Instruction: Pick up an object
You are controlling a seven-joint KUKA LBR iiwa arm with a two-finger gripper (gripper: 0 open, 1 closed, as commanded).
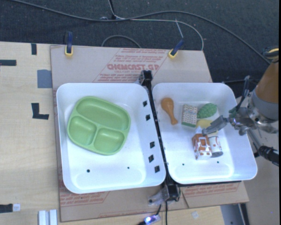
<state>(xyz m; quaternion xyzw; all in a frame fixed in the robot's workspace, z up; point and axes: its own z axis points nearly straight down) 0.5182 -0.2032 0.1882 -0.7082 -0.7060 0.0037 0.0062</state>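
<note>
Camera view, read from its left, showed the left bin [65, 170] holding a green divided plate [99, 125], lying flat in the bin's upper left part with bare white floor below it; a black divider [154, 135] ran between the two bins; the right bin [239, 170] held a small cluster of objects; nearest the divider lay a tan drumstick-shaped toy [169, 108], tilted with its round end up; beside it to the right sat a small speckled packet [189, 115], touching a green bumpy object [207, 110] at its right and a yellow piece [203, 123] just below; lower in the bin lay an orange and white pouch [206, 146], apart from the drumstick; the gripper [216, 124] reached in from the right, hanging just above the pouch and beside the yellow piece; whether its jaws were apart or together could not be told; nothing was visibly held; the grey arm with its orange band [268, 86] stood over the bin's right rim
</note>
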